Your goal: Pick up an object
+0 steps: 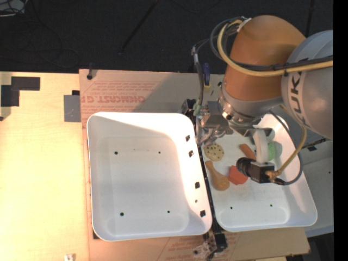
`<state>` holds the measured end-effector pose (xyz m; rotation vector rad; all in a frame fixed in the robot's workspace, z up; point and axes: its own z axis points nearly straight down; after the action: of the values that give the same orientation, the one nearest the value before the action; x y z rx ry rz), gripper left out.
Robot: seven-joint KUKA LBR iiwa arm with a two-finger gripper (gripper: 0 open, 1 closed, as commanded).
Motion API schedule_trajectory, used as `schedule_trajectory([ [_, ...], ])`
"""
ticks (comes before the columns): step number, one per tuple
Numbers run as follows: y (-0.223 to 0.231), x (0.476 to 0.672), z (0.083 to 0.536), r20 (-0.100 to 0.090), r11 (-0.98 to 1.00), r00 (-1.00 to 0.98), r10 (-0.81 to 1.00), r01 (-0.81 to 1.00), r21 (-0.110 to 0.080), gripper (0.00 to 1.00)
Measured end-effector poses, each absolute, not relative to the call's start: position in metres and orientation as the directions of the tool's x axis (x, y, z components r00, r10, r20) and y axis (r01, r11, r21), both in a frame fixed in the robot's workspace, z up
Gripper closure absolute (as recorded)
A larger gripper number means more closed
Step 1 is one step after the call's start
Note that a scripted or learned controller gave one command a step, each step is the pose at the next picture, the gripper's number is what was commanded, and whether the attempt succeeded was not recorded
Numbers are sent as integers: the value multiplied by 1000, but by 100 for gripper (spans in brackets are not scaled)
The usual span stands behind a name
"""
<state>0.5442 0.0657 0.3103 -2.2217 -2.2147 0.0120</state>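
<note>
My gripper [209, 130] hangs over the left edge of the right bin [272, 213], under the grey arm with its orange band [261, 53]. Just below it lies a round tan cracker [215, 152] with dark dots. A tan spoon-shaped piece [217, 177] lies along the bin's left wall. To its right is a red block [237, 175], and above that a small orange piece [247, 149]. A green object [275, 149] and a white one [263, 144] lie further right, partly hidden by the arm's cable and a black connector [255, 170].
The left bin [141, 173] stands beside the right one, and their walls meet at black clips [197, 185]. Brown cardboard [130, 94] lies under both bins on a pale wooden bench [38, 173]. A yellow cable [291, 159] loops over the right bin.
</note>
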Motion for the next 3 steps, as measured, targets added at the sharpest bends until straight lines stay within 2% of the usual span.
schedule_trajectory([
  [1, -19, 535, 368, -3, -8, 8, 1000, 1000, 3, 100],
  [2, -78, 502, 296, -1, -7, 7, 1000, 1000, -12, 100],
  [3, -21, 509, 377, 1, 6, -6, 1000, 1000, 6, 100],
])
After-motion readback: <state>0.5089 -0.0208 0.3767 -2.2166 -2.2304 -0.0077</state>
